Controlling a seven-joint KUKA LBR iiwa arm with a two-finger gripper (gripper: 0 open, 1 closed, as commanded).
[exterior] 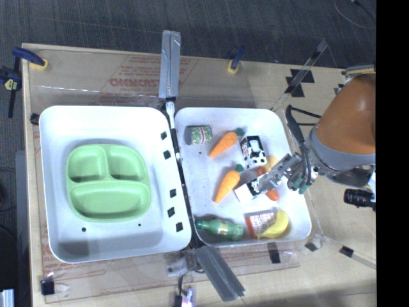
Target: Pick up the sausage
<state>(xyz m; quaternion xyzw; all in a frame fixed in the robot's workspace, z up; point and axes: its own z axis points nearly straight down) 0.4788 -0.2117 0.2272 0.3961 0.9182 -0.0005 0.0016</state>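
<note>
1. Setting. Two white bins lie side by side. The left bin holds a green tray. The right bin, right of the frame's centre, holds a scatter of toy groceries.
2. Task object. The sausage is taken to be the small reddish-orange piece at the right side of the right bin, just below the gripper. Little of it shows, so the identification is tentative.
3. Neighbours. A white box lies just to the left of the sausage. A banana and a red-and-white packet lie below it, and a carrot sits further left. A second carrot, a can and a black-and-white carton occupy the upper part of the bin. A green bottle lies along its lower edge.
4. Gripper. The gripper hangs low over the right side of the bin, above the white box and the sausage. Its opening cannot be told from this slant, and nothing can be seen held in it.
5. Handling (judgement). The sausage is probably a light, stiff plastic toy with a smooth, rounded skin, which would slip or roll under an off-centre pinch.
6. Hold (judgement). It is best taken across its short width at mid-length, clear of the white box edge.
</note>
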